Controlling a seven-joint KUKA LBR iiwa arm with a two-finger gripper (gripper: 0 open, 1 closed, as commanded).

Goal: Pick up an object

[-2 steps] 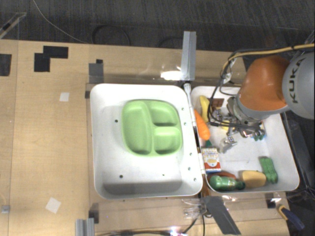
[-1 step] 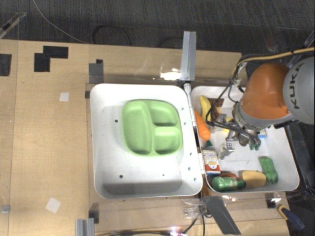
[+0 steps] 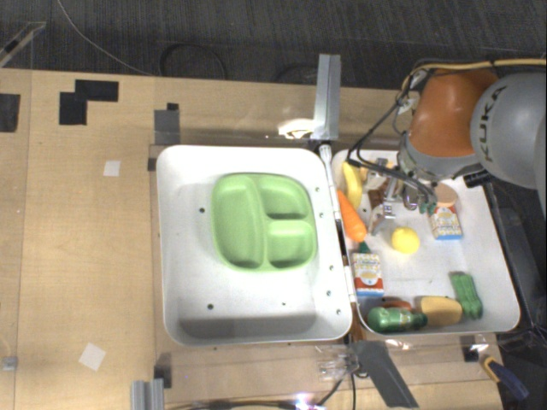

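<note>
The wooden surface point(image 3: 77, 254) is carrying two shallow white bins side by side, with dark carpet lying beyond its far edge. The left bin point(image 3: 184, 306) is holding a green divided tray point(image 3: 261, 220). The right bin point(image 3: 496, 254) is holding the loose objects, any of which could serve the task. The grey arm point(image 3: 504, 131) with its orange band is reaching in from the right and hanging over the far part of the right bin. Its claw point(image 3: 389, 203) is sitting low among the objects, near a carrot point(image 3: 350, 216) and a banana point(image 3: 352, 182) by the left wall, with a lemon point(image 3: 405, 241) just in front of it. Whether the claw is wide or narrow I cannot tell, since cables and the wrist are cluttering it. Nothing is visibly lifted, so by my judgement the pick is not yet done; closing and raising are left. Smaller items, a little carton point(image 3: 446, 220) and a green bottle point(image 3: 395, 319), are lying nearby.
</note>
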